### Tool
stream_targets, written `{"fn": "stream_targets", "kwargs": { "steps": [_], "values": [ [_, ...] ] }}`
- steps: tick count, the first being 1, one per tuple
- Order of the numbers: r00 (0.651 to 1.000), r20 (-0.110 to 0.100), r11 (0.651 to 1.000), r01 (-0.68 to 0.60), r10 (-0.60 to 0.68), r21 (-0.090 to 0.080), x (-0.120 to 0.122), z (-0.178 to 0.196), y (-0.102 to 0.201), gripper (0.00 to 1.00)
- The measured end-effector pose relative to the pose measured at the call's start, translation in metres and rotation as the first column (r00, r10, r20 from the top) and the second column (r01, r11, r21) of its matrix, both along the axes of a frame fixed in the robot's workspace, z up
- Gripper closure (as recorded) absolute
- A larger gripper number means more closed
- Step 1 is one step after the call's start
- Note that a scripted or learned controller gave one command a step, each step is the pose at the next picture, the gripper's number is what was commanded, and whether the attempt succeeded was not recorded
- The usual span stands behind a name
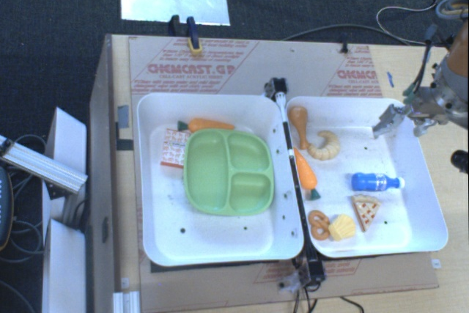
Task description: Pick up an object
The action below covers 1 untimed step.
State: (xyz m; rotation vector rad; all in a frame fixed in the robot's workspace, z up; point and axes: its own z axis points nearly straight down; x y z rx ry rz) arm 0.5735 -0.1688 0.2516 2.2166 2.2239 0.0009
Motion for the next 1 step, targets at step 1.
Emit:
{"fn": "stream_targets", "kwargs": {
  "steps": [1],
  "values": [
    [1.000,0.003,1.000,0.002,-0.002,-0.001,-0.0313,-0.1317,0.0210,0.00]
  ]
}}
